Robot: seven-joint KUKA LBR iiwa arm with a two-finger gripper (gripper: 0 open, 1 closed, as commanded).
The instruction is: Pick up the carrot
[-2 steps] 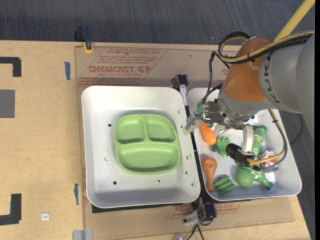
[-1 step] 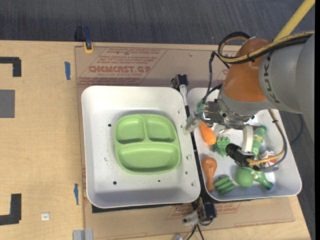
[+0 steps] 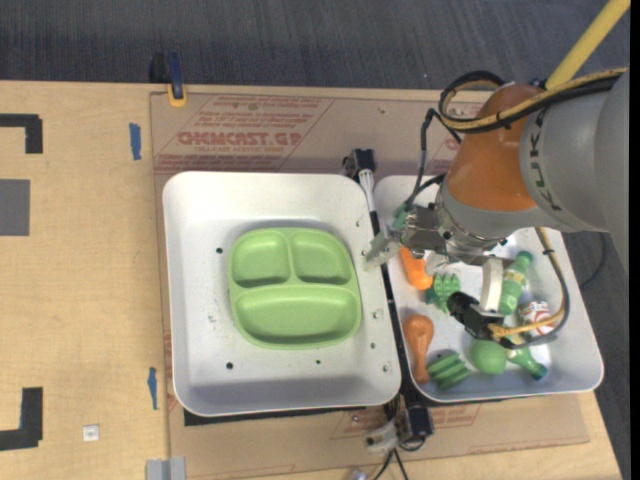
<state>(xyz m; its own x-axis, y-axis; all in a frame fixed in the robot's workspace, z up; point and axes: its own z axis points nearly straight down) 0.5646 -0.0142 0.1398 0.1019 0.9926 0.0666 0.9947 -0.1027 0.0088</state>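
Your carrot (image 3: 412, 268) lies in the right bin (image 3: 575, 373), close to its left wall, a short orange body with a green tuft pointing right towards the clutter of toys. The gripper (image 3: 400, 240) hangs directly over the carrot's far end, and the wrist hides the working end, so you cannot tell how far it is open or whether it has anything in it. Judge the carrot as a toy: probably hollow plastic, light, stiff and smooth, with a taper that would let it squirt out of a pinch near the tip. Take it across the thick part of the body, just short of the tuft, closing across its width, not along its length. Don't confuse it with the second orange toy (image 3: 418, 334) lying nearer in the same bin (it looks rounder, with a thin tail). The green bottle (image 3: 514, 286) sits well to the right and should not interfere.
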